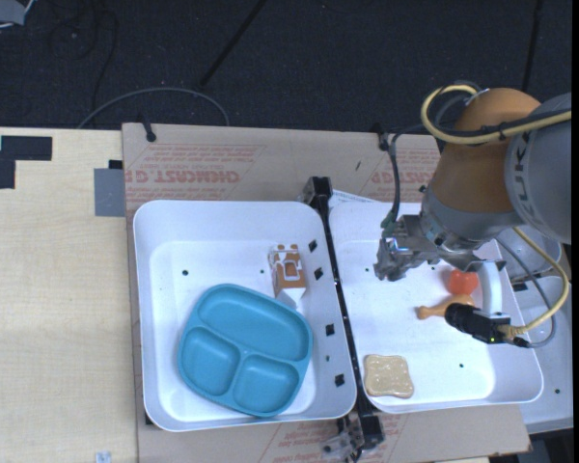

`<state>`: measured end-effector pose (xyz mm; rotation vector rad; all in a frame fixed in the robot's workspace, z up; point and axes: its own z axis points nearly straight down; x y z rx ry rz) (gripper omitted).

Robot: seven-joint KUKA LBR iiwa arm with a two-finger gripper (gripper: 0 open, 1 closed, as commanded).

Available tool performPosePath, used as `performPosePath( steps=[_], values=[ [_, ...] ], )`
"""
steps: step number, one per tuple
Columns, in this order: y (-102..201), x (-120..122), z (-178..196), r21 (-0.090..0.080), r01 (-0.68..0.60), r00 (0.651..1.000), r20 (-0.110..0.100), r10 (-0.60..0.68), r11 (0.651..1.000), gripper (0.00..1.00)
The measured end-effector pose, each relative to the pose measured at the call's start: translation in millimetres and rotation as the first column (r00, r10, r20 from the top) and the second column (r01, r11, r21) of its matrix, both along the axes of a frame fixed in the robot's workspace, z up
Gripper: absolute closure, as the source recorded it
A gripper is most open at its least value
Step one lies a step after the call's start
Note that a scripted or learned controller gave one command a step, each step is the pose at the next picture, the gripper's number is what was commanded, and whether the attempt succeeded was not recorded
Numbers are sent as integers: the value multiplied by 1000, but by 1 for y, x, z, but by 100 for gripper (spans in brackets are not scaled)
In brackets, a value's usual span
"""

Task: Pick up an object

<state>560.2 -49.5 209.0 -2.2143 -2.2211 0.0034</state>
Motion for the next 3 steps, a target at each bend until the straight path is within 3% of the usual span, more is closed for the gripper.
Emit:
performPosePath(
  steps=[3],
  values=[
    [150,-58,20,-1,-2,1000,1,2,1000,100]
  ],
)
